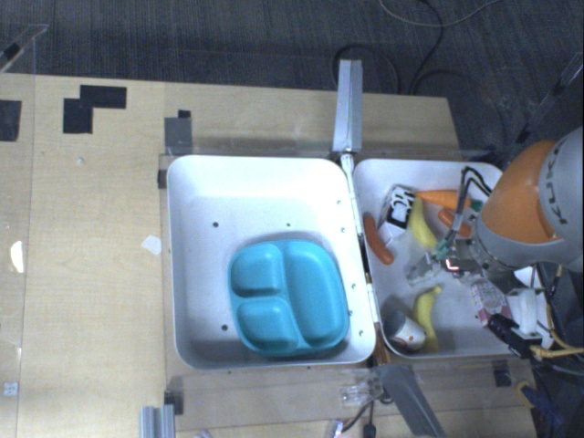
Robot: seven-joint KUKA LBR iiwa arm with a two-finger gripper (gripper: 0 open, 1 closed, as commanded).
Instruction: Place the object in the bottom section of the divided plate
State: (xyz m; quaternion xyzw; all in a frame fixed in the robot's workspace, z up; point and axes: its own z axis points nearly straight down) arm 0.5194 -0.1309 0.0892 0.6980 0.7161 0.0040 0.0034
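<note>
A blue divided plate [290,245] lies in the left bin [196,245], toward its front, and all three of its sections are bare. In the right bin [474,340] my gripper [441,261] hangs low among the objects. It is just above a yellow banana [426,310] and just below a second yellow banana [422,228]. An orange carrot [438,198] lies behind the gripper, partly under the wrist. A red sausage [377,239] lies along the bin's left wall. Nothing can be seen held in the gripper.
A black-and-white packet [398,205] sits at the back of the right bin. A round grey and brown object [404,330] rests in its front left corner. The wall between the bins [359,245] separates gripper and plate. Cables hang at the arm's right.
</note>
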